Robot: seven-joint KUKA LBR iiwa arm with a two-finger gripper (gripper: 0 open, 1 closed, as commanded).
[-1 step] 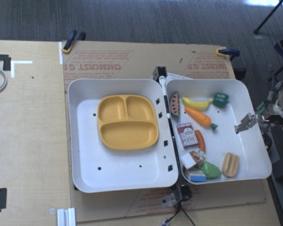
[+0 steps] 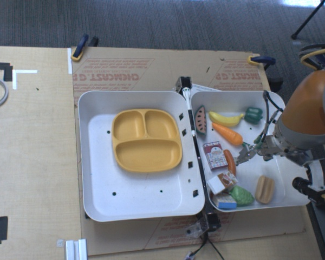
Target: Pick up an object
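Orange plastic marks your likeliest target: the sausage [image 2: 229, 162] lies in the right bin [image 2: 284, 200], long axis running near to far, just left of the hand [image 2: 245, 155]. You can see the hand spread and holding nothing, its tips beside the carrot [image 2: 228, 134].

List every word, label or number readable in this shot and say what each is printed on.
Red lettering on the cardboard sheet under the bins, left part: appears upside down or mirrored, too distorted to quote.
Red lettering on the same cardboard, right part: likewise unreadable.
Faint red print on the cardboard's near edge: too blurred.
Small dark red packet in the right bin: label too small to read.
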